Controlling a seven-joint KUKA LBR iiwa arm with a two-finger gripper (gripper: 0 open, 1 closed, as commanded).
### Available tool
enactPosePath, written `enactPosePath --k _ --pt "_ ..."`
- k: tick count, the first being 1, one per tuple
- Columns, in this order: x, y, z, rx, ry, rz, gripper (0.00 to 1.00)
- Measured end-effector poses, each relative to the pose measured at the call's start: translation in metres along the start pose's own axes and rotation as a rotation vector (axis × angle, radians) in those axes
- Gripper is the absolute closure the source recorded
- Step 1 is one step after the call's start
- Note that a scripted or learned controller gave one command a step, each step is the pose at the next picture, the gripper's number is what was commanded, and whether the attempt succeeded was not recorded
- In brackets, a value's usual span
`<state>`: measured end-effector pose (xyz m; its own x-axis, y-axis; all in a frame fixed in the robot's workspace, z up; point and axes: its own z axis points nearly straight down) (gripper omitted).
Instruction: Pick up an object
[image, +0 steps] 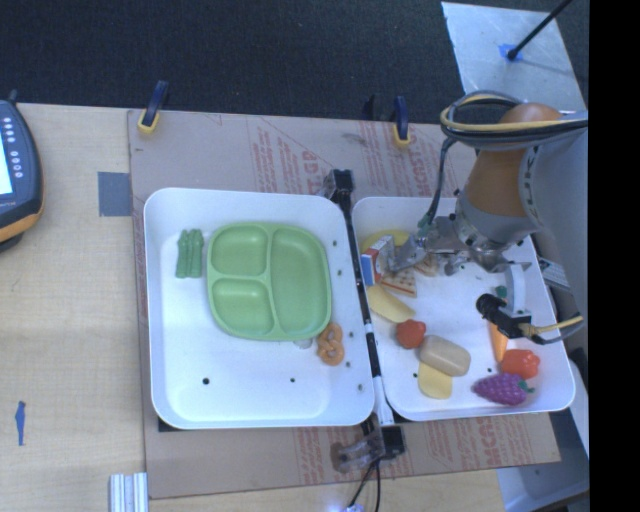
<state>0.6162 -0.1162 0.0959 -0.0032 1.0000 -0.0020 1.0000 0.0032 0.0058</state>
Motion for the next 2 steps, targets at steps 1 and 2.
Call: enactPosePath --k 1,2 --pt "-0.017 0.018 0.001 0.003 0.003 0.0 0.0" --pt "-0.094 0.007 -0.135 -0.004 -0.006 0.005 0.0"
